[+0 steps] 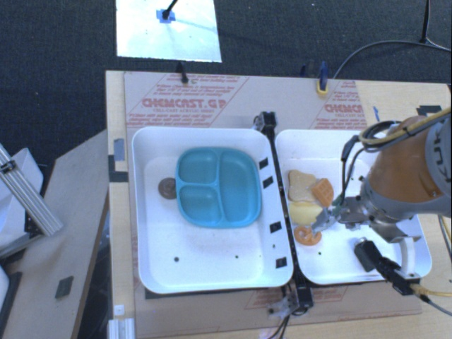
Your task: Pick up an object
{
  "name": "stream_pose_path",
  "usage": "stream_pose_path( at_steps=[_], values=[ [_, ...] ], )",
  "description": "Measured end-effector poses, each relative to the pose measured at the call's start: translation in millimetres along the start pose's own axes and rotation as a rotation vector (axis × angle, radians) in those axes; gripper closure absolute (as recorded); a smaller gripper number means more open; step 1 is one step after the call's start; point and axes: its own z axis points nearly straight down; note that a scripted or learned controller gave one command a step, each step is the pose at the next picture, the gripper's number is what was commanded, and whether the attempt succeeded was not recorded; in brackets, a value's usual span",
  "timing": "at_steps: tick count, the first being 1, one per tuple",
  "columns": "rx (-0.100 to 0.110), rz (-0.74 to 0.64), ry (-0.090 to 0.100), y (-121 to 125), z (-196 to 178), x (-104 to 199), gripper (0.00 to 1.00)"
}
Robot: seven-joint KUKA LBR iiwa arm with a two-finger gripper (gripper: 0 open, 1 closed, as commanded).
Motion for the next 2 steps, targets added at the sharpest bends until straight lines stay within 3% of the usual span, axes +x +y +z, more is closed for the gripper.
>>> stream_pose_path(
  at_steps=[1, 2],
  values=[
    [-0.009, -0.001, 0.003, 3, 47, 1, 0.0],
    [-0.019, -0.005, 0.006, 7, 33, 4, 1.0]
  ],
)
